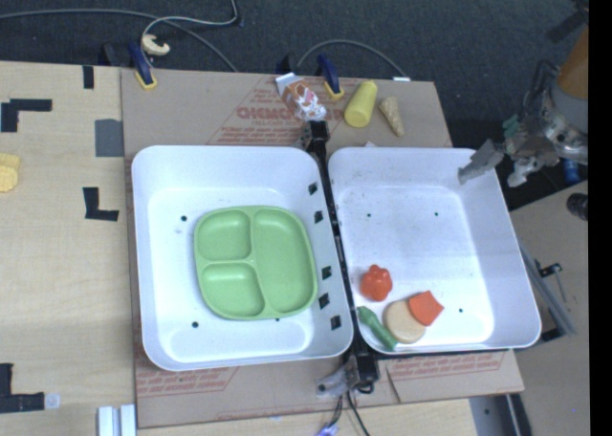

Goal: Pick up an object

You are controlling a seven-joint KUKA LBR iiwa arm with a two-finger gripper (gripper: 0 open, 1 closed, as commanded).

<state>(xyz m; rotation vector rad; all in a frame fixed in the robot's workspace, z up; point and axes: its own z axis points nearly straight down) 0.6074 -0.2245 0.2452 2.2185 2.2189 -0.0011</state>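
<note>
Gripper [499, 159] hangs past the right bin's [478, 233] far corner, apparently holding nothing.

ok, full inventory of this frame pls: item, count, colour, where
white bins: 2, white, side by side on the cardboard sheet
divided plate: 1, light green, three compartments, in the left bin
red toy: 1, red, right bin near its front
orange piece: 1, orange, right bin front, touching the tan round piece
tan round piece: 1, tan, right bin front
green piece: 1, dark green, right bin front left corner
yellow cylinder: 1, yellow, on the cardboard behind the bins
tan cone: 1, tan, beside the yellow cylinder
blue clamps: 2, blue, rear edge of the cardboard
gripper: 1, grey, above the right bin's rear right corner
</note>
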